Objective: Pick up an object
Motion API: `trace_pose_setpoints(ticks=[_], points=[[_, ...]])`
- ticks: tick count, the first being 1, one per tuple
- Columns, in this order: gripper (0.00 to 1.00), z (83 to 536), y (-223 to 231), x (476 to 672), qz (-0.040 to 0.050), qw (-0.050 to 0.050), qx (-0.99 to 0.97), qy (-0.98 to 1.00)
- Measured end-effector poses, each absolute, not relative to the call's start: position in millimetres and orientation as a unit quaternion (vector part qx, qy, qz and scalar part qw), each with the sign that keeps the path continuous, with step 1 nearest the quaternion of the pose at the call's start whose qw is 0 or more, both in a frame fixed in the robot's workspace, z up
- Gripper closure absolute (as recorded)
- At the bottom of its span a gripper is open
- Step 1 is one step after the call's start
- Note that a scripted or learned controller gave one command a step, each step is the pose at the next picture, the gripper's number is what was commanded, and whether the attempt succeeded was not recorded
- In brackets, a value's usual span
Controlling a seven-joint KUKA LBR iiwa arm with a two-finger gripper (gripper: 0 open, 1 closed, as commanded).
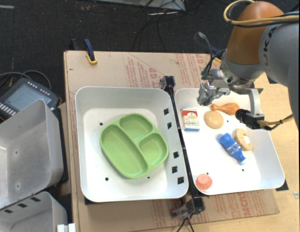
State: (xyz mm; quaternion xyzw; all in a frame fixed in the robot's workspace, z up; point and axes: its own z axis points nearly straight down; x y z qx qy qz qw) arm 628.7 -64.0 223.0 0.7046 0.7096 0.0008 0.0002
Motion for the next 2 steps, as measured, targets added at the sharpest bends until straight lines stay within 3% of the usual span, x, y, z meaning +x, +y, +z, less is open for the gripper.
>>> trace_pose_setpoints(ticks=[2], points=[[1.00,224,54,618.8,0.0007,0.000,0.704,0.710]])
